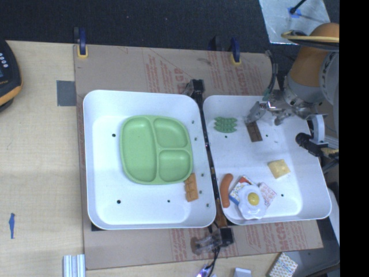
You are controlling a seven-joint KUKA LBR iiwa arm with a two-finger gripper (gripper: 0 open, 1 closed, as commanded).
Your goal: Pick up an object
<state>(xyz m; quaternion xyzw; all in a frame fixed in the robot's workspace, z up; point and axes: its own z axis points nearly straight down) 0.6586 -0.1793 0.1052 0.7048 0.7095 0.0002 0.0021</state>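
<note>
Upper right of frame: gripper (267, 112) low over the right bin (311, 203), fingers spread apart, nothing between them. Just below and left of the fingertips — brown block (254, 132) flat on the bin floor. Left of that, green cluster (225, 124); lower down, yellow cube (279, 168), sausage (225, 188) and fried egg (252, 199). Centre left — green plate (155, 149) in the left bin (104, 206), orange piece (191, 187) near its lower right corner.

bench (40, 172): pale wood | cardboard sheet (144, 68): brown, red print, lying on bench | clamps (82, 42): two blue, at cardboard's far edge | tape (66, 93): grey patch left of cardboard | floor (161, 10): dark carpet beyond bench | light: even
</note>
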